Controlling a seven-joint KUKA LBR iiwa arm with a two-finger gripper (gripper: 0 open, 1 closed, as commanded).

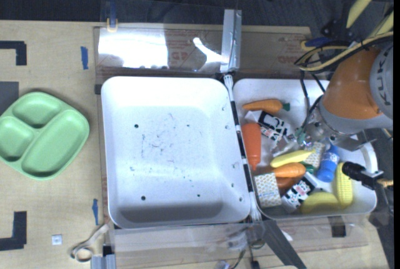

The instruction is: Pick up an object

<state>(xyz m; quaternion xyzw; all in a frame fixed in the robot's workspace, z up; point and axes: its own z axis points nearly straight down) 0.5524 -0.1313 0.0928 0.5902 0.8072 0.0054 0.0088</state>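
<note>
Hovering claw (310,136) over right bin (369,206)

You cannot read the gripper's (310,136) finger state: the arm's orange band (352,91) covers the right bin's (362,206) 2 o'clock corner. The arm itself is cut by the frame at 3 o'clock. Printing on the small black-and-white packets (270,124) is too small to make out.
</note>
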